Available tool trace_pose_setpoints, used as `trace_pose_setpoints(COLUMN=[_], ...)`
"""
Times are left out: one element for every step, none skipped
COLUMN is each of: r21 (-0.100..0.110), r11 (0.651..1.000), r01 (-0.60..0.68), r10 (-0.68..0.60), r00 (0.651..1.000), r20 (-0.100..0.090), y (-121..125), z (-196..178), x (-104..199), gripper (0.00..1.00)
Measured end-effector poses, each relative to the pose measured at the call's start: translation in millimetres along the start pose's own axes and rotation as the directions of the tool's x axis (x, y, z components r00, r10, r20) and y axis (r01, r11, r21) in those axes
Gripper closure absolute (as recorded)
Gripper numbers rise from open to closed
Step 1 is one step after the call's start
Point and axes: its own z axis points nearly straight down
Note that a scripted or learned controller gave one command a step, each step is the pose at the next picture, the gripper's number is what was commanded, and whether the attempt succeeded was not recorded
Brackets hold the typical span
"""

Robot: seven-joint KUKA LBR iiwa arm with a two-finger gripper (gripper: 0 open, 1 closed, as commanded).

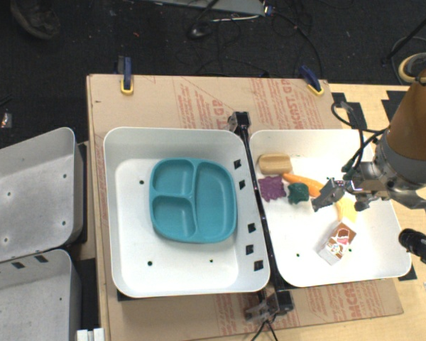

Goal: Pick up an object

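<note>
While the arm [412, 130] reaches in from three o'clock, I see the claw [339, 196] over the right bin [383, 261], fingers spread, gripping nothing. A carrot [303, 182] lies at its nine o'clock, a carton [337, 243] at six. The left bin [128, 261] holds a teal tray [193, 200].

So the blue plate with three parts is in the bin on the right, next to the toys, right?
Not quite. The camera view shows the blue plate alone in the left bin. The toys, like the orange carrot, are in the right bin.
</note>
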Motion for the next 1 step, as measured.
trace_pose_setpoints(r21=[-0.009], r11=[1.000], r01=[0.002], r10=[-0.002], r00=[1.000], r20=[0.001], y=[1.6], z=[-4.3], x=[0.1], gripper=[0.00])
